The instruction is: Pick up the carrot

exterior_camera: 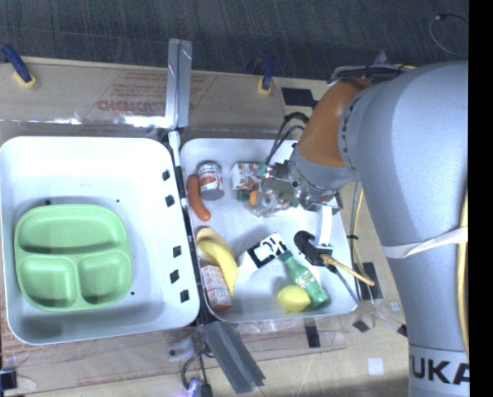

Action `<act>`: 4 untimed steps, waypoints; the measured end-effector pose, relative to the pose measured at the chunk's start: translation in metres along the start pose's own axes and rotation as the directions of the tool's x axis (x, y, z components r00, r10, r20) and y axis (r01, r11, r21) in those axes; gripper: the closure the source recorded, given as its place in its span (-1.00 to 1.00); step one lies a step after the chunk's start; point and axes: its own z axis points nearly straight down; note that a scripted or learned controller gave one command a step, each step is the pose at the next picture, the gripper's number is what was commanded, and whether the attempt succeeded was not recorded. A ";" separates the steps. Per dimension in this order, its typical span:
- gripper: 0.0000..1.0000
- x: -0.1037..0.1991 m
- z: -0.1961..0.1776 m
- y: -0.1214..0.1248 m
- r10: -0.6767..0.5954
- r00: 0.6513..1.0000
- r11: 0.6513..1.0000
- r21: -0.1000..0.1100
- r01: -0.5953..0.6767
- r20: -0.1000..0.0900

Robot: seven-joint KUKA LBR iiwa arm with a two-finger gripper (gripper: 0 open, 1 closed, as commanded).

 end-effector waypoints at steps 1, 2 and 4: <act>1.00 0.095 -0.108 -0.002 -0.052 0.999 0.999 -0.006 0.052 0.001; -1.00 0.094 -0.107 -0.003 -0.051 0.999 0.999 -0.005 0.051 0.002; 1.00 0.053 0.001 -0.035 -0.033 0.999 0.999 0.005 0.033 0.002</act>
